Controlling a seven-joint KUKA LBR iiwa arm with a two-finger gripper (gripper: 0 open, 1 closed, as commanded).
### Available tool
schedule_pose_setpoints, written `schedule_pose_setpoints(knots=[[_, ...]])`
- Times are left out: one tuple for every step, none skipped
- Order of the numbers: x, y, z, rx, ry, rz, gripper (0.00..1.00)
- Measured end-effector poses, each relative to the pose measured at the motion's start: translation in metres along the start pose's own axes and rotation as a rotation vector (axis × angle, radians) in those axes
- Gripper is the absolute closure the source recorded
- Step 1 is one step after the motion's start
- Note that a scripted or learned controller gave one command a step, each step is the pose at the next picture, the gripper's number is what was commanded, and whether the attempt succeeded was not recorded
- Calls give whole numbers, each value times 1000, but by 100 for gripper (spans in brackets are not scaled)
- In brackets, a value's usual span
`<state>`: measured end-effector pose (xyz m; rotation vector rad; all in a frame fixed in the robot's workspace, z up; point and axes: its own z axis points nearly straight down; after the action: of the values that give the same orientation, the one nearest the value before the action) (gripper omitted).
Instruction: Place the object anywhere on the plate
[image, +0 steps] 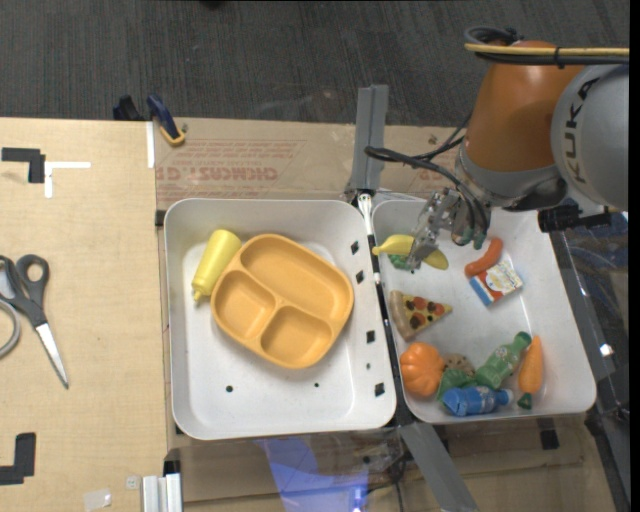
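Note:
The plate (283, 299) is orange-yellow with three compartments and lies in the left bin (190, 400). A yellow banana (396, 245) lies at the top left of the right bin (560, 330), close to the wall between the bins. My gripper (426, 243) hangs right over the banana's middle and hides part of it. Something small and green (404, 263) peeks out just below the banana. The grey arm with its orange band (515, 110) reaches in from the upper right.
A yellow squeeze bottle (213, 262) leans at the plate's left edge. The right bin also holds a pizza slice (417, 313), a small pumpkin (422, 368), a green bottle (503, 361), a carrot (531, 364), a blue bottle (475, 401), a sausage (483, 255) and a small carton (497, 281). Scissors (35, 310) lie on the bench at the left.

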<state>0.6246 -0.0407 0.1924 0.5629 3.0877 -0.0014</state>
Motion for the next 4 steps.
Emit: schedule_pose_setpoints(knots=[[82, 21, -38, -1, 1, -158, 100], [172, 63, -43, -1, 3, -364, 100], [169, 99, -149, -3, -2, -751, 100], [169, 99, -149, -3, -1, -750, 0]])
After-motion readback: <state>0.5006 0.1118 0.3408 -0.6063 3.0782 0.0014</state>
